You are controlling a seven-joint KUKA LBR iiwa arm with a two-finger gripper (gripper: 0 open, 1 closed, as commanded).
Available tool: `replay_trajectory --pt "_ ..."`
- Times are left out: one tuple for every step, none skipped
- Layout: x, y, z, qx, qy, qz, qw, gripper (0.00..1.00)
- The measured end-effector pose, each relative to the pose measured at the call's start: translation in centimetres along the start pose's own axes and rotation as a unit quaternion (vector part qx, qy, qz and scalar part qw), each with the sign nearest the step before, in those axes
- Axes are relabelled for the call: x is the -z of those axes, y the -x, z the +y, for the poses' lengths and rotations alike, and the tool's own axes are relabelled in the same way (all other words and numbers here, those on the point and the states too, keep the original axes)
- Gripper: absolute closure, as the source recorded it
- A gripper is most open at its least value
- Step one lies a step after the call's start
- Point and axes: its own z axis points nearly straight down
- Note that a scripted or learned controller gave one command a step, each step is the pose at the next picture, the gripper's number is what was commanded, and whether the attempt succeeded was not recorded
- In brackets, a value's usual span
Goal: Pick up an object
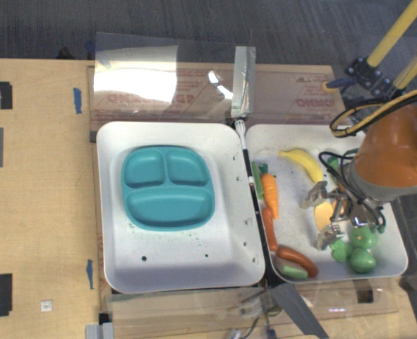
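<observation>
Here, step in hand: the gripper (326, 217) is low in the right bin (399, 260), closing in on a piece of toy food; nothing is lifted yet.
Tool state: its two metal fingers (314, 195) stand spread apart, one toward the banana (301, 162), the other toward the green pear (360, 258); a small yellow piece (323, 214) lies in the gap, not pinched as far as I can judge.
Task's thing: that yellow piece is the likeliest target, near the middle of the right bin, just below the banana's tip.
Other items: a carrot (269, 195) and a hot dog (296, 261) lie along the bin's left side, apart from the fingers; the pear sits just beside the lower finger.
Left bin (116, 147): holds a teal divided plate (168, 188), well apart from the action.
Doing it well: centre the fingers over the yellow piece, go fully down to the floor before closing, and keep the lower finger off the pear so it is not nudged or caught.
Risk: the piece looks flat and low, so it may slip out on closing.
</observation>
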Motion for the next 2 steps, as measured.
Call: replay_trajectory --pt "1.0 0.4 0.1 0.001 0.0 -0.004 1.0 1.0" --pt "9.7 4.3 7.3 0.023 0.003 0.003 0.9997 1.0"
